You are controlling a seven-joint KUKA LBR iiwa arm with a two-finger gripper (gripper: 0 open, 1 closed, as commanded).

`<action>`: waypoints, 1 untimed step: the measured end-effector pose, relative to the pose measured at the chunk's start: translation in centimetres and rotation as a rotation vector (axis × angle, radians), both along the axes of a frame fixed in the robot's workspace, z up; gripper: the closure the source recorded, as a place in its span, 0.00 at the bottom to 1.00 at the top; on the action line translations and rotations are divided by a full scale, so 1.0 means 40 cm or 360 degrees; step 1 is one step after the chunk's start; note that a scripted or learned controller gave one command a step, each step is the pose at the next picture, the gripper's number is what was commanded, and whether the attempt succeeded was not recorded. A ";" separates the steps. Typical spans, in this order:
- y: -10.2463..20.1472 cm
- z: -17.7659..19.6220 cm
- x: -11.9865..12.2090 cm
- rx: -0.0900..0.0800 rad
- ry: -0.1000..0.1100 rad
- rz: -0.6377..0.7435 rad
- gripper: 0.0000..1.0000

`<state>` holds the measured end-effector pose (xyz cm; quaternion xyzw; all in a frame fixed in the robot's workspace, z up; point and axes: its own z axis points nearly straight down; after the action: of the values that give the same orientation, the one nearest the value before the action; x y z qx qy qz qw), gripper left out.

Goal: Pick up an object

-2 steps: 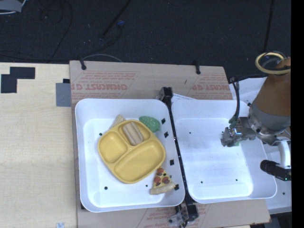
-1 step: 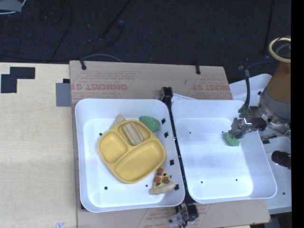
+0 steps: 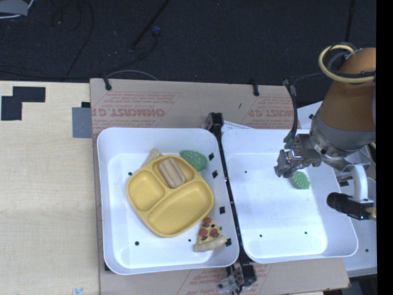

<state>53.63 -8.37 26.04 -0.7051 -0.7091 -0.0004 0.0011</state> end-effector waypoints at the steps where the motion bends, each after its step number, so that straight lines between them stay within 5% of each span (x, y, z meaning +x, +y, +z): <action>1: 0.115 0.003 0.017 -0.0001 0.0002 -0.0002 1.00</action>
<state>54.32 -3.79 26.18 -0.7054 -0.7088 0.0002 0.0014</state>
